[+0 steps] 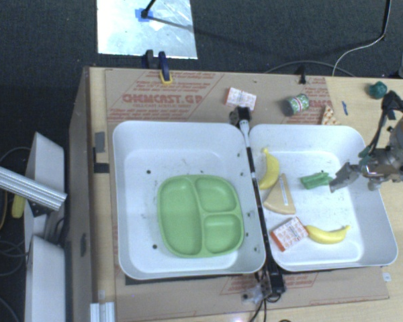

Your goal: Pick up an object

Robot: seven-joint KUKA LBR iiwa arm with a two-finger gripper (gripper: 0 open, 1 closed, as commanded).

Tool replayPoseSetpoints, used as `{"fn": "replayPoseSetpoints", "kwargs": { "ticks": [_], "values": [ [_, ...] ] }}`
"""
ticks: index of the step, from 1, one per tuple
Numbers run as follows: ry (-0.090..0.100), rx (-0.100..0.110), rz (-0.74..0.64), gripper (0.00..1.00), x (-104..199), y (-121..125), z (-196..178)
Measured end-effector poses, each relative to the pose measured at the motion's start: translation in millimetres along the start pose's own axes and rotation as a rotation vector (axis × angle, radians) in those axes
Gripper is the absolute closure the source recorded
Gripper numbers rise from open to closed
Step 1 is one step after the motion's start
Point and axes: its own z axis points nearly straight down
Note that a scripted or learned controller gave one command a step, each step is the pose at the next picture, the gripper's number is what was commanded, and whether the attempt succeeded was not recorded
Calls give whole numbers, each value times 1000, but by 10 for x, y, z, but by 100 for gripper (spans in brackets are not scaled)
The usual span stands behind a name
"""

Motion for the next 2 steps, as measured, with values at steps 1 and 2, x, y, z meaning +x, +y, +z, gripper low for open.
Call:
{"fn": "replayPoseSetpoints", "kwargs": {
  "ticks": [1,2],
  "values": [
    [1,3,0,0,464,335,1245],
    [-5,-3,3,0,582,988,1755]
  ]
}}
